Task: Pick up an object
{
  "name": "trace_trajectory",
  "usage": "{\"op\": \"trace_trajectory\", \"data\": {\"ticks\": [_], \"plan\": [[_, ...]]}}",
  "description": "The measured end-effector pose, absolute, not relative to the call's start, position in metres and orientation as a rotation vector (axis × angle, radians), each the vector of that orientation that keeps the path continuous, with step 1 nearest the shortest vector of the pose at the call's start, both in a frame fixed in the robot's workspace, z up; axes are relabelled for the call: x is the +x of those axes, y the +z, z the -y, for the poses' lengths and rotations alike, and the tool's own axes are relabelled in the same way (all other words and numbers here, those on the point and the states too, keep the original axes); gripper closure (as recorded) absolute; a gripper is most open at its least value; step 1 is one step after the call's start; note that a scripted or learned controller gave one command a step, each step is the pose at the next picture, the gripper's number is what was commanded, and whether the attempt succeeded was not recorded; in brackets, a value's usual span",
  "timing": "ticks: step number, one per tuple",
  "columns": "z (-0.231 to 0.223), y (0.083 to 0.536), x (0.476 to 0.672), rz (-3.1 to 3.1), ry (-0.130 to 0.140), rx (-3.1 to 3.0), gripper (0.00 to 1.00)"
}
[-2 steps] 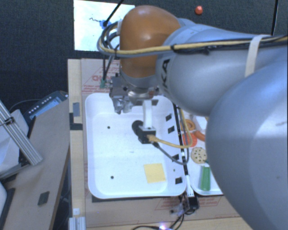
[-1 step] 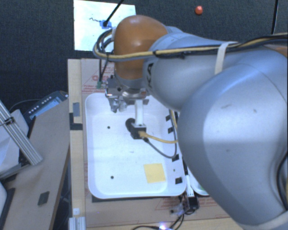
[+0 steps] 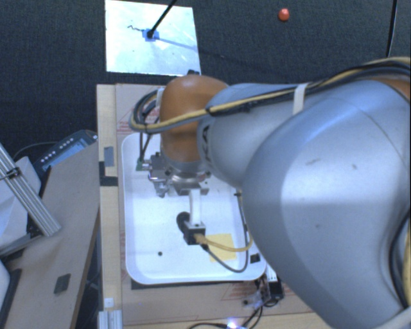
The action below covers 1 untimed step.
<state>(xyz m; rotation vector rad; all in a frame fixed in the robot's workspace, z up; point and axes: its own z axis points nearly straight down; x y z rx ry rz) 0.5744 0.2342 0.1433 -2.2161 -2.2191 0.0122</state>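
A robotics lab is showing here: a cabled arm (image 3: 321,167) is hanging over a bin (image 3: 148,257) on a bench (image 3: 109,193).

A white sheet (image 3: 151,37) is lying flat on the dark cloth at the top of the camera view, with a small red ball (image 3: 284,14) sitting well apart to its right. At the left edge an aluminium rail (image 3: 27,197) is slanting across a tan board (image 3: 48,257), and a grey handheld controller (image 3: 64,148) is resting just above that board.
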Motion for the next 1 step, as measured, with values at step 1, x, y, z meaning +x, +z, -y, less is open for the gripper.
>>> {"op": "trace_trajectory", "data": {"ticks": [1], "plan": [[-0.2344,0.1548,0.5397,2.22,0.003,-2.22,1.0]]}}
